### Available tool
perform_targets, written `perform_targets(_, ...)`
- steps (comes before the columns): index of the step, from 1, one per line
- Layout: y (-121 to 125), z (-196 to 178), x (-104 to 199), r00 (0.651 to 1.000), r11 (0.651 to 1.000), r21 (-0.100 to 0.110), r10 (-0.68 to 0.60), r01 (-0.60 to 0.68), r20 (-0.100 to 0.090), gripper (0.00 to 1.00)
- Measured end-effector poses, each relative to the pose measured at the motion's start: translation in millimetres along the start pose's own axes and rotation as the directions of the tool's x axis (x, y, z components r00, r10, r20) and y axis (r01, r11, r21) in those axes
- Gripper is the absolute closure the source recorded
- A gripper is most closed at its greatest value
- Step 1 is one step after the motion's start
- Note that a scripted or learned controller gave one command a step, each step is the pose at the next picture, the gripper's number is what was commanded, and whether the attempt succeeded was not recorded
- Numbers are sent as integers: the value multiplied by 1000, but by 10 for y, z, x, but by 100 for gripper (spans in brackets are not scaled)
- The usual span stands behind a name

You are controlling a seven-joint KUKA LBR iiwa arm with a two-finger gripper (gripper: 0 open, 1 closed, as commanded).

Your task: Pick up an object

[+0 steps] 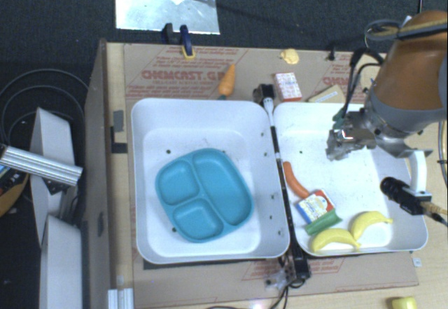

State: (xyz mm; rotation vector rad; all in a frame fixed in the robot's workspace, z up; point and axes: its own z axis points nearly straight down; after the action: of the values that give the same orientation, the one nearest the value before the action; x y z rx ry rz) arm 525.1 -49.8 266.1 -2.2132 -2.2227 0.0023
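Note:
My gripper [339, 146] hangs over the upper middle of the right bin [308, 134], above bare white floor. Nothing shows between its fingers. Below it and to the left lies an orange carrot-like stick [295, 179] by the bin's left wall. A small blue and red packet [314, 207] with a green edge rests just below that. Two yellow bananas [350, 231] lie along the bin's front edge.
The left bin [154, 132] holds a blue divided plate [204, 193]. On the cardboard behind the bins lie an orange carrot [227, 80], a small pink-and-white box [288, 86] and a yellow lump [290, 56]. The arm's grey and orange body crowds the right bin's far right.

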Motion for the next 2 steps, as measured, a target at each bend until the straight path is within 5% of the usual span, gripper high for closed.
perform_targets(2,1054,379,833,1000,1000,-10,-4,4,1,100)
